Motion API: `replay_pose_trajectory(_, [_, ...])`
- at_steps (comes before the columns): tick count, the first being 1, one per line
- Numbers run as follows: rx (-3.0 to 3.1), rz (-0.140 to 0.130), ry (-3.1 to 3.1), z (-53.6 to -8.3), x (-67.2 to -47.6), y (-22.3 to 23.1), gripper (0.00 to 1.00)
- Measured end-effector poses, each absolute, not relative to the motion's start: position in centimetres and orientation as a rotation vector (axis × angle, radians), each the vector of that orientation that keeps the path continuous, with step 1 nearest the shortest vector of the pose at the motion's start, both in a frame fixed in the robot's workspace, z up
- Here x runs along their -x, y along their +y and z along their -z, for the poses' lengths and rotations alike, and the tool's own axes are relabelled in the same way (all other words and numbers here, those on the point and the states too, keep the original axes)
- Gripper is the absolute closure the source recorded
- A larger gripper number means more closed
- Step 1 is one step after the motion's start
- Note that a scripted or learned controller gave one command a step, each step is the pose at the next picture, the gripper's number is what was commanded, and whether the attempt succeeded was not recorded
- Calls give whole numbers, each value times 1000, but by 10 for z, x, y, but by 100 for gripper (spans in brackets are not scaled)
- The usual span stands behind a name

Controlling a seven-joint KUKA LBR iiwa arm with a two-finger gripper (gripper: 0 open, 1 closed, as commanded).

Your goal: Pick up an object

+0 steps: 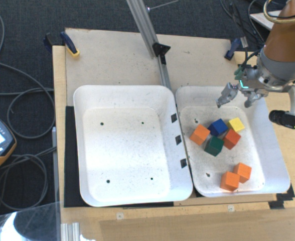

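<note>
While I watch from the overhead camera, the bench (pixel 117 59) shows as a pale wooden board sitting on dark carpet, with black cables (pixel 17 84) looping across the floor to the left and blue clamps (pixel 69 43) at its far corners. A grey metal bar (pixel 146 29) slants down from the top toward the seam between the two bins. I see the left bin (pixel 82 134) and right bin (pixel 268 149) lying side by side, touching along their inner walls.

My gripper (pixel 237 97) hangs over the far edge of the right bin, its two fingers (pixel 227 95) spread apart with nothing between them and touching no block. The blocks sit nearer to me in that same bin: a blue block (pixel 218 127), a yellow block (pixel 236 124), a green block (pixel 214 146) and two orange blocks (pixel 200 134) crowd together, touching, just below the gripper. Another orange pair (pixel 236 176) lies apart near the front wall.
</note>
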State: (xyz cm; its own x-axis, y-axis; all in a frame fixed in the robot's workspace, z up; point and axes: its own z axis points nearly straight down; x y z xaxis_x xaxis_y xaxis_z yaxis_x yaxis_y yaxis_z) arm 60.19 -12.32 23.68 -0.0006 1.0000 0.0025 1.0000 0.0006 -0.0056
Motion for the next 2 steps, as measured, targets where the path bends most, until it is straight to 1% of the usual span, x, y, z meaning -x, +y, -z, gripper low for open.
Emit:
replay_pose_trajectory(1, [2219,1,-2221,-239,-603,-123,0])
replay_pose_trajectory(2, [2217,-7,-2217,-176,-602,-123,0])
